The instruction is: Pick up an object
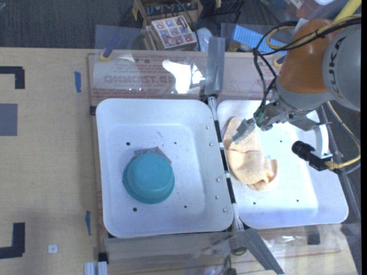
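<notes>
A crumpled tan cloth (250, 160) lies at the left side of the right bin (298, 202). A teal bowl (149, 178) sits upside down in the left bin (114, 125), on a grey scrap. My gripper (243, 129) hangs low over the cloth's upper edge, reaching in from the right under the orange-banded wrist. One grey finger (245, 127) points down-left at the cloth; the view does not show whether anything is between the fingers.
A metal divider (221, 153) runs between the two bins. A black cable connector (307, 153) sticks out over the right bin. Boxes and clutter stand behind the bench at the back.
</notes>
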`<state>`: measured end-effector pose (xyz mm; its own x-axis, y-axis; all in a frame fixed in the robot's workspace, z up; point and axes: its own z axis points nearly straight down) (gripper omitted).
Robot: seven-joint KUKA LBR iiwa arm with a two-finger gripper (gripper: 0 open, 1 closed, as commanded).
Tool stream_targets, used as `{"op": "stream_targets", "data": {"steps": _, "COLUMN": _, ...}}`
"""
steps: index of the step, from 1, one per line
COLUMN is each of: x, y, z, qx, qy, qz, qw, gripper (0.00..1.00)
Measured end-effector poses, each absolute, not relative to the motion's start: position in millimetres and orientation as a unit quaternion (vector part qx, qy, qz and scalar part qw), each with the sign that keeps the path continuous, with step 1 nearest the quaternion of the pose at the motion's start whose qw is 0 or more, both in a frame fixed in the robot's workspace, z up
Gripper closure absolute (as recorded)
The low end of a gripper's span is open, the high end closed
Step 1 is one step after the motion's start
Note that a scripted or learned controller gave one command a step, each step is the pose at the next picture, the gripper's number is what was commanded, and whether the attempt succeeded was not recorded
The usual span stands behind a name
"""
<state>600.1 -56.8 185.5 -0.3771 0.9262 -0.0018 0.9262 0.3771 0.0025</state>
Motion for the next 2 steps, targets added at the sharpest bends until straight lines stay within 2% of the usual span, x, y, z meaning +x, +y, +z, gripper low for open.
{"op": "stream_targets", "data": {"steps": 1, "x": 589.7, "y": -126.3, "z": 92.1, "qx": 0.571, "qy": 0.821, "qz": 0.0033, "qw": 0.006, "gripper": 0.0}}
{"op": "stream_targets", "data": {"steps": 2, "x": 591.2, "y": -126.5, "z": 103.6, "qx": 0.572, "qy": 0.82, "qz": 0.0048, "qw": 0.008, "gripper": 1.0}}
